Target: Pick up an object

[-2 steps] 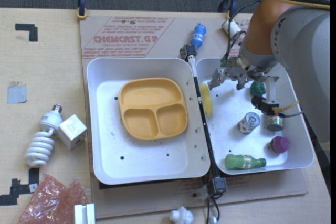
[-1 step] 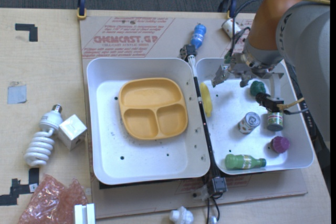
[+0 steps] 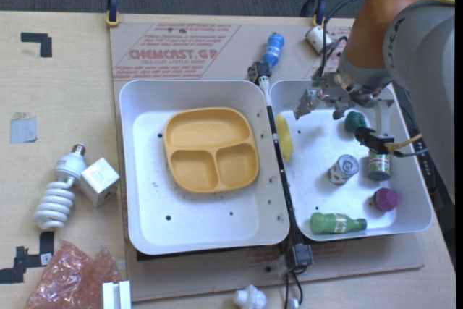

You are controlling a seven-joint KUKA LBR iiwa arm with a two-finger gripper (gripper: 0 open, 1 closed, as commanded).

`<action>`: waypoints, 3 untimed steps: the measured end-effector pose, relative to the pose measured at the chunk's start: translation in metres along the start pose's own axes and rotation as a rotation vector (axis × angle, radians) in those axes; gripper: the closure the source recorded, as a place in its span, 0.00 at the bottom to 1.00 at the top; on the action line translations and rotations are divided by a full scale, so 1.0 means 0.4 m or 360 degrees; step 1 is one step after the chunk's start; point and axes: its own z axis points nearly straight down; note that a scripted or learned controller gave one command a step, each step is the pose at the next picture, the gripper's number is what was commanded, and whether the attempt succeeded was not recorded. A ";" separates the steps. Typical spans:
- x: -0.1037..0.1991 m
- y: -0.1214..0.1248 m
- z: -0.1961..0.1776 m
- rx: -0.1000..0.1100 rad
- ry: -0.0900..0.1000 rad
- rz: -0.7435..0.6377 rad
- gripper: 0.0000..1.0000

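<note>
On the far left of the table (image 3: pixel 65 90), outside the bins, a white spiral light bulb (image 3: pixel 59 192) lies just beside a small white cube-shaped box (image 3: pixel 100 179), and below them, at the bottom edge, sits a crumpled piece of pinkish transparent plastic wrap (image 3: pixel 69 275). Next to the right comes the left white shallow bin (image 3: pixel 145 221), which stands on a brown cardboard sheet with red print (image 3: pixel 173 51); inside this bin a yellow-orange plastic tray with three compartments (image 3: pixel 211 150) lies flat, a little above the middle. Between the two bins, at the top, a blue plastic bottle-shaped item (image 3: pixel 273 49) lies on the cardboard, and a yellow flat item (image 3: pixel 283 139) leans at the left wall of the right white shallow bin (image 3: pixel 307 177). Inside the right bin, near the bottom wall, a green plastic bottle with a yellow label (image 3: pixel 337 223) lies on its side. Above it, near the middle, a small silver can (image 3: pixel 343 168) lies tilted, and just beside it to the right a small jar with a green band (image 3: pixel 377 166) stands upright. Lower right, a purple round item (image 3: pixel 385 199) rests near the corner. A dark green round item (image 3: pixel 354 120) sits in the upper part of the bin. The hand (image 3: pixel 323 99) of the grey arm with an orange band (image 3: pixel 383 25) hangs over the upper left part of the right bin, apart from the objects; nothing is seen between its fingers, and I cannot tell whether they are spread or closed.
</note>
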 end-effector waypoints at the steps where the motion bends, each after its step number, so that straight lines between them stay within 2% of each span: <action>1: 0.001 0.000 0.009 0.0001 0.0000 -0.0002 0.00; 3: 0.013 -0.001 -0.003 0.0001 0.0000 -0.0003 0.00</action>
